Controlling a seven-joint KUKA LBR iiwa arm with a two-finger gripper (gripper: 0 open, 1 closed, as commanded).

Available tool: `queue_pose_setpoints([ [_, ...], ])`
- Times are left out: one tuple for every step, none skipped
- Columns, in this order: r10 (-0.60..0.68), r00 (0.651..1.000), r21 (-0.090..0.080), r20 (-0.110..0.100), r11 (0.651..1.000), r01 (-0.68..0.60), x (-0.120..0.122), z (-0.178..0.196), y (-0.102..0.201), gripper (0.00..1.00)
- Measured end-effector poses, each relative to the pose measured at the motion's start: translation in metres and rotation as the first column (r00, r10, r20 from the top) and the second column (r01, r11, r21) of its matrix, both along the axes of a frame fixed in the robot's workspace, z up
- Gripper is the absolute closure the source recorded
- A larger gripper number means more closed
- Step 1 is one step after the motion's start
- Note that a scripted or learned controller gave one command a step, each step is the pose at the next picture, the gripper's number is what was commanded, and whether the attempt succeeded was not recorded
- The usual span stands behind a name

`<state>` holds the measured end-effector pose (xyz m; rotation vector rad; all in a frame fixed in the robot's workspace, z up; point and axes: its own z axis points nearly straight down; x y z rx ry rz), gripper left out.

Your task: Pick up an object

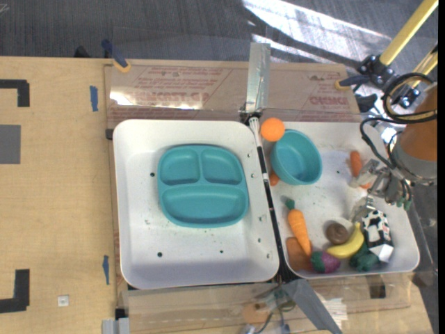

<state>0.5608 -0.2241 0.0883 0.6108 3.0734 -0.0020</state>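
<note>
Gripper [379, 186] hangs over right bin [334, 186]; jaws' state cannot be told. Smooth round teal bowl [297, 158], tapered carrot [299, 229], curved banana [348, 245] nearby.

One fixed camera hangs above the surface [49, 186] and looks down at a slant, taking in both white bins side by side. The left bin [132, 256] sits near the middle of the view and the right bin [407, 252] runs toward the right edge. The far side of the scene is at the top, where dark floor [139, 12] shows beyond the surface. The arm [417, 145] enters from the right. The view is set back enough to hold both bins whole.
</note>
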Motion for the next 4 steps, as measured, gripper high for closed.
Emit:
queue_pose_setpoints([
  [0.181,0.983,0.000,-0.003,0.983,-0.181,0.097,0.000,0.005,0.00],
  [0.497,0.868,-0.001,-0.001,0.868,-0.497,-0.010,0.000,0.001,0.00],
  [0.638,0.770,-0.008,0.003,0.770,-0.638,0.075,0.049,0.002,0.00],
  [0.614,0.789,-0.008,0.003,0.789,-0.614,0.055,0.021,0.002,0.00],
])
